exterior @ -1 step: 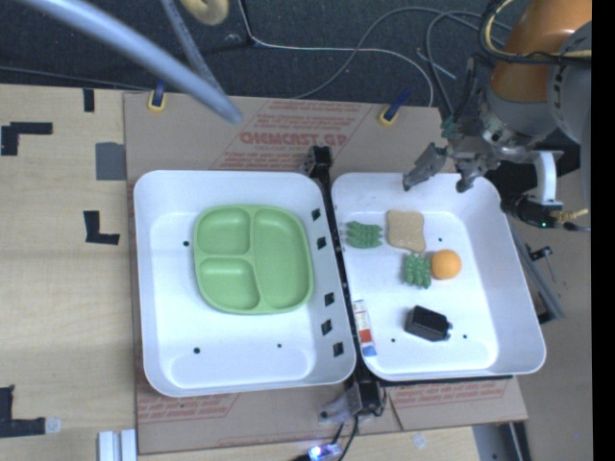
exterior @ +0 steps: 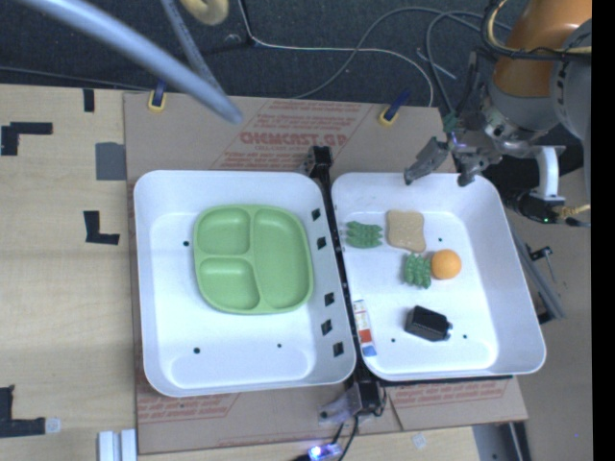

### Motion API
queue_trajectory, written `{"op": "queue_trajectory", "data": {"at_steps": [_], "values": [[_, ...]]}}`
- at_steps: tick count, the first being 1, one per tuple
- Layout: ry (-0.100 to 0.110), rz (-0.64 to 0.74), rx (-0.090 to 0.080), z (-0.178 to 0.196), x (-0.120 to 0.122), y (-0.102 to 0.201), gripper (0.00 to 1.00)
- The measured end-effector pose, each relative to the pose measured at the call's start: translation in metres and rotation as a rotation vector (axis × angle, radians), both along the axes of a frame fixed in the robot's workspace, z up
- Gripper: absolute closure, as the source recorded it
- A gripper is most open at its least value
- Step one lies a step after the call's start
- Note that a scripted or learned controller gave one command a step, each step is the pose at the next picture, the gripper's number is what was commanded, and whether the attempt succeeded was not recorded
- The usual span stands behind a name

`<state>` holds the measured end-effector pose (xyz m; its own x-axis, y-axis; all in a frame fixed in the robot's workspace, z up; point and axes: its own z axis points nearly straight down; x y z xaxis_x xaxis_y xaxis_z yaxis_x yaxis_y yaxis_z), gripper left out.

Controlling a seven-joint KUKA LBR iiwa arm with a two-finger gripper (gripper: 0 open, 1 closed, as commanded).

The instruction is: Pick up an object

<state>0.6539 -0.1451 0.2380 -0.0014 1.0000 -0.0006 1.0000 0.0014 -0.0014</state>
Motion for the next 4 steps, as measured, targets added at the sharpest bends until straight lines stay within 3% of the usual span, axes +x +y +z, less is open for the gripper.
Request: {"op": "queue_trajectory", "data": {"at_steps": [2,3,4], "values": [[0.007,0.000,0.000,-0.113,0.004,0.003,0.00],[-0.005,0.001,-0.004,-0.152,0.005,0.003,0.00],[-0.011,0.002,-0.006,-0.138,0.007,0.003,1.00]]}}
